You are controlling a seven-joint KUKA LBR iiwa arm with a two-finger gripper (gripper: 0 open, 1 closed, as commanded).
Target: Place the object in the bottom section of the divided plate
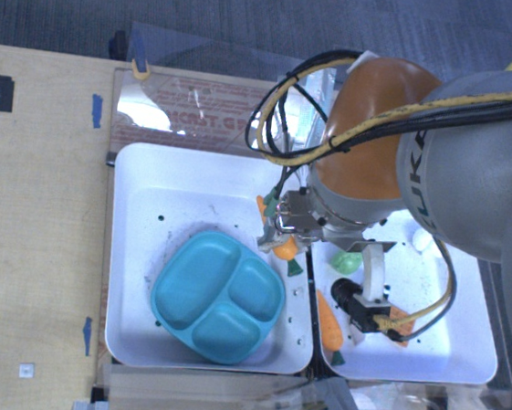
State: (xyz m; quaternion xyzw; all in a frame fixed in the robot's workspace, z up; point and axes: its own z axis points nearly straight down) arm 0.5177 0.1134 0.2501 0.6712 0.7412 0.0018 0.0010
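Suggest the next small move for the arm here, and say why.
Probably a short shift left and toward the bench's near edge: the hand sits over the divider between the bins with an orange piece at it, while the blue divided plate lies in the left bin. Whether it grips the piece is unclear.

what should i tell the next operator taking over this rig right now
Gripper: low over the divider between the two bins; whether the fingers are open or shut cannot be told.
Divided plate: blue, in the left bin, nothing in its sections.
An orange piece sits right at the gripper; a hold on it is unconfirmed.
Right bin: carrot, green item, white item.
Done: nothing placed yet.
Left: get the object into the plate's bottom section.
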